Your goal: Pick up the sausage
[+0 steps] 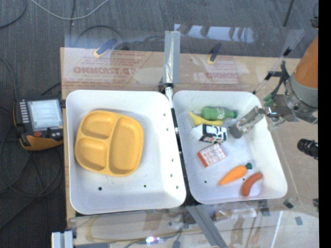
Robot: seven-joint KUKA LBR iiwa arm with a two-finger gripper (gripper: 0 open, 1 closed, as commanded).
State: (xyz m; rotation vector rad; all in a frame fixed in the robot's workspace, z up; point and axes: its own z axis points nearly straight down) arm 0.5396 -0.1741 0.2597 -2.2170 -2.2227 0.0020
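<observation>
My gripper (243,124), fingers unreadable from here, hangs at 1 o'clock in the right bin (274,161); the sausage (251,184) at 5 o'clock touches the carrot (233,174), so I risk grabbing both.

You see a yellow plate (109,142), a reddish-orange sausage (251,183), an orange carrot (233,174), a green bottle (217,112), two white bins (83,200).

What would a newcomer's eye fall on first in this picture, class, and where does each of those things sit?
The big yellow divided plate in the left bin stands out first. Next comes the bright cluster in the right bin: an orange carrot beside the reddish sausage near the front corner. The gripper hangs over that bin's back right, apart from the sausage.
</observation>
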